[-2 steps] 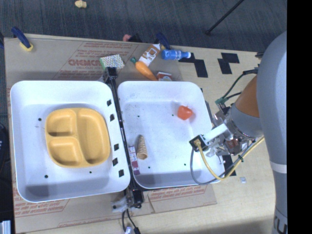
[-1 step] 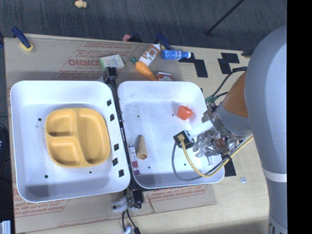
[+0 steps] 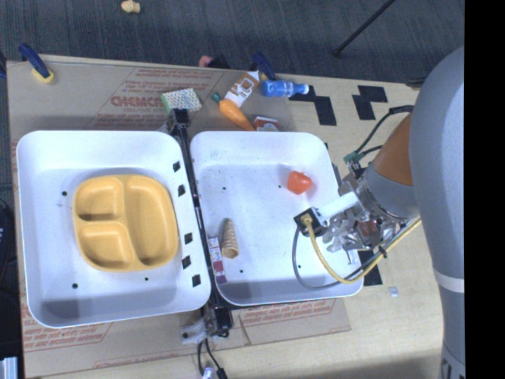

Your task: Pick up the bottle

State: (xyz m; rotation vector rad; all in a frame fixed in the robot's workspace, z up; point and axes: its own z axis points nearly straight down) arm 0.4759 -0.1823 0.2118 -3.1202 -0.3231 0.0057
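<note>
Two shallow white plastic bins sit side by side on a cardboard-covered bench. The left bin (image 3: 31, 212) holds one yellow three-compartment tray (image 3: 126, 221), smooth with rounded corners, at its centre. The right bin (image 3: 260, 279) holds one ridged tan ice-cream cone (image 3: 228, 238) lying near its left wall and one small red-orange rounded object (image 3: 298, 182) at upper right; the floor between them is bare.

The bottle (image 3: 238, 91), white with an orange label, lies on the cardboard above the right bin's top rim, outside both bins. Beside it lie one orange carrot-shaped piece (image 3: 236, 115) and one blue item (image 3: 282, 88).

The gripper (image 3: 357, 235) hovers over the right bin's right rim at middle right of the frame, a yellow cable (image 3: 331, 268) looping beneath it. Its finger opening cannot be judged.
</note>
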